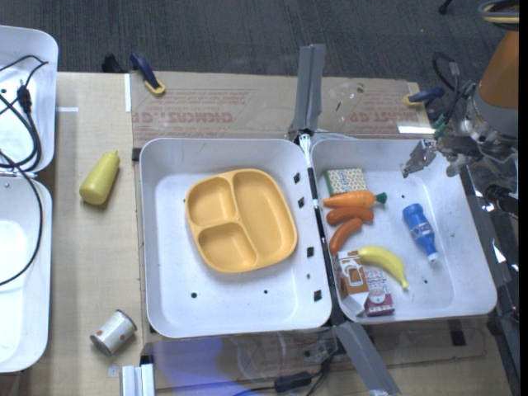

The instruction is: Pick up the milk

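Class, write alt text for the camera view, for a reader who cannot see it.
A milk carton lies at the front of the right bin, under a banana, beside sausages, a carrot and a blue bottle. The gripper hovers over that bin's far right corner. The left bin holds a yellow divided plate.

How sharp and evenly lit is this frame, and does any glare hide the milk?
Camera view: even, soft light, faint shadows; no glare on the milk carton, partly covered by the banana; the pincer looks slightly blurred; purple glow along the bottom edge.
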You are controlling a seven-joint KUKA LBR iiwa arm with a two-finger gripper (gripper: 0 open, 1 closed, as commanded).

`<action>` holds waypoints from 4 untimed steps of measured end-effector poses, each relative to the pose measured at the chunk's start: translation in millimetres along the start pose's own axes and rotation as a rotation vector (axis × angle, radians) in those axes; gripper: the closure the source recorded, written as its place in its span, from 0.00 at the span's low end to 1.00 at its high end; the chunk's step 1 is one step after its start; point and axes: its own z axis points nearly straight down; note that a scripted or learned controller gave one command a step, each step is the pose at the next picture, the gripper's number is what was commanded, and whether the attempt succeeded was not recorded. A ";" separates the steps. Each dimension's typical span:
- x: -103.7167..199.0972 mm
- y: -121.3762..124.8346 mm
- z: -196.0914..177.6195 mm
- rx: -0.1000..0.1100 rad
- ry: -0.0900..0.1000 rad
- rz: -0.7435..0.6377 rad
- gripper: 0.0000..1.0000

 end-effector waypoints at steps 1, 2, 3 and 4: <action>-0.4 0.4 -8.8 0.000 -0.001 -0.002 1.00; 32.4 -14.2 -85.8 -0.002 -0.001 -0.114 1.00; 48.2 -39.2 -201.3 -0.003 -0.003 -0.363 1.00; 49.6 44.6 -234.1 -0.003 -0.003 -0.692 1.00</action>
